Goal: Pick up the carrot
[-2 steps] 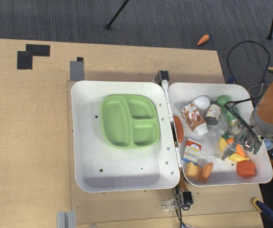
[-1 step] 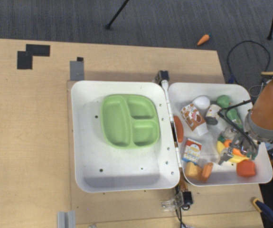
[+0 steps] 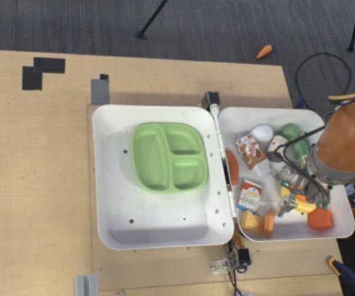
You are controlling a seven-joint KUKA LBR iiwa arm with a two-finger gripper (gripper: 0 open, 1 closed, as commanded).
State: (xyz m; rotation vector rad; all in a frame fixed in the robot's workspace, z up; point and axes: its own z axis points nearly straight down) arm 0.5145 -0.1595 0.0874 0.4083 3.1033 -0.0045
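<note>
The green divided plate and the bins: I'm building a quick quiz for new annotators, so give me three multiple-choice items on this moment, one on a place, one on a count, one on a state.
1. Where does the green divided plate lie?
A. in the left bin
B. in the right bin
C. on the floor

2. How many compartments does the plate have?
A. two
B. three
C. five

3. Where is the gripper right now?
A. over the left bin
B. above the carpet
C. low over the right bin, among the toy food

Answers: 1 A, the plate sits alone in the left bin. 2 B, one long section and two smaller ones show. 3 C, the arm's end hangs amid the right bin's clutter.
</note>
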